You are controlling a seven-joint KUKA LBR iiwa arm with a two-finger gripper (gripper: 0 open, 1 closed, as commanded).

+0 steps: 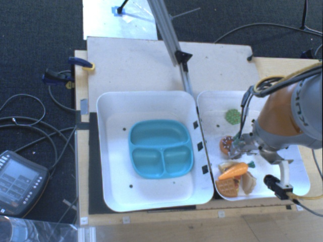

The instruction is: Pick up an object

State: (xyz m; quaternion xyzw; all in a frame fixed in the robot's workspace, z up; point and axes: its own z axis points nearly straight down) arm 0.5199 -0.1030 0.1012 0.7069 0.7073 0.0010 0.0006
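Two bins: end effector [241,146] grip state unclear, crowded by carrot [233,171], right bin [212,101].

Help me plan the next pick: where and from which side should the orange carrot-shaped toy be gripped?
Grip the orange carrot-shaped toy across its thicker middle, coming from above. It lies flat and slanted in the right white bin, with a waffle-like toy close below it, so closing across its narrow width looks safest.

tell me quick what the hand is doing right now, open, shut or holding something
Hand: cannot be told; it sits low in the right bin, above the toy carrot.
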